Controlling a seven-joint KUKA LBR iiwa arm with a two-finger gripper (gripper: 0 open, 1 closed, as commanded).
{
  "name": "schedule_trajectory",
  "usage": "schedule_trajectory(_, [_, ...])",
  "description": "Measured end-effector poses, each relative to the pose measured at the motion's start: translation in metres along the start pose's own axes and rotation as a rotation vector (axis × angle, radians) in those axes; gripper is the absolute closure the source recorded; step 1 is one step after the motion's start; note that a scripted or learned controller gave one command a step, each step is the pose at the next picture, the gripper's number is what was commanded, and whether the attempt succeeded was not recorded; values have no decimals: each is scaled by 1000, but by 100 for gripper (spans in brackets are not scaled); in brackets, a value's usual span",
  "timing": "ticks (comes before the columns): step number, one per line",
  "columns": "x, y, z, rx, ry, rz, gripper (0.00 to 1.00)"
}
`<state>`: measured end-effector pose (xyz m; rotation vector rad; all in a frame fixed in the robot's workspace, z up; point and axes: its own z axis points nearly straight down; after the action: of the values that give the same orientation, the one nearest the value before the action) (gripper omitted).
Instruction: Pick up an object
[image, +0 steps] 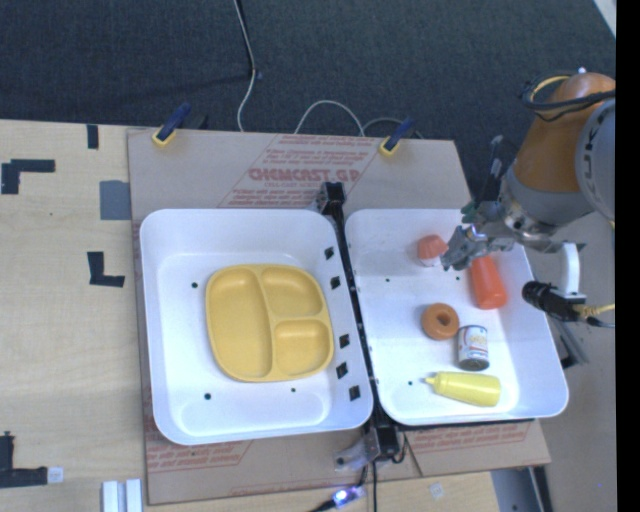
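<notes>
- Objects for picking lie in the right bin (530, 400); there are five of them, all well apart from the left bin (160, 400).
- Nearest to the gripper (458, 247) is a small salmon-pink piece (431, 247), at the far side of the right bin. It lies just beside the fingertips, on their left in the view.
- An orange-red cylinder (488, 283) lies just below the gripper in the view, close to the right wall of the bin, with its long side pointing toward the near edge.
- A brown ring like a doughnut (440, 321) lies flat near the middle of the right bin.
- A small can (473, 347) with a pale label is just beside the ring, toward the near right.
- A yellow bottle (465, 388) lies on its side near the front wall, with its nozzle pointing toward the divider between the bins.
- The grey arm (560, 150) with the orange band reaches in from the right, and the gripper is low over the far right part of the bin.
- The fingers are small and dark against the bin; I cannot tell if they are released or clenched, and nothing is clearly visible between them.
- The left bin holds a yellow divided plate (268, 322) with three compartments, lying flat in its middle.
- Both bins rest on a cardboard sheet (290, 170) held by two blue-yellow clamps (171, 125) at the far edge.
</notes>
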<state>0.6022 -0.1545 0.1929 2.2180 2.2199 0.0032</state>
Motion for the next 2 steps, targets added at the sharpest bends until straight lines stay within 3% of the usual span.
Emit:
schedule_trajectory(1, [5, -5, -59, 1, 0, -1, 100])
schedule_trajectory(2, [47, -18, -49, 6, 2, -3, 100])
